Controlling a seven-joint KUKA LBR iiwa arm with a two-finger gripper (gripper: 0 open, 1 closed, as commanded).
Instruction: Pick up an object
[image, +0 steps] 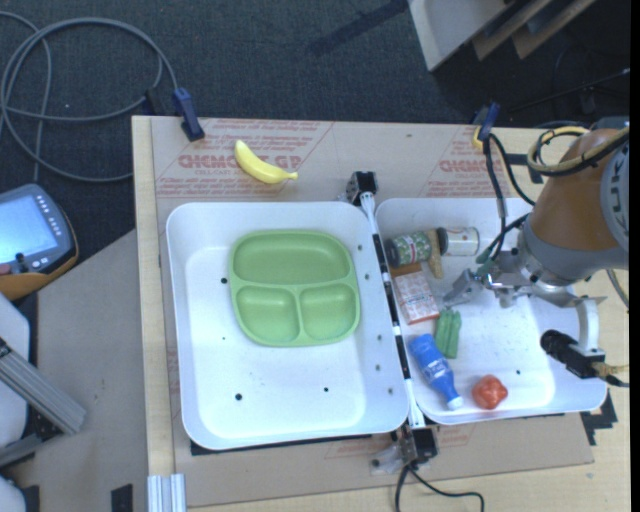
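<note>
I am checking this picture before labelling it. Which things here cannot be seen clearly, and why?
- Gripper, camera view: small and dark against the right bin; open or shut cannot be told.
- Jar: label too small to read.
- Flat packet: print too small to read.
- Arm: cut off by the right edge.
- Handheld screen: cut off by the left edge.

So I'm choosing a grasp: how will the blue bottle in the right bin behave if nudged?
The blue bottle lies on its side, so it may roll. It looks like small plastic, probably light. Its smooth round body could slip.
</note>
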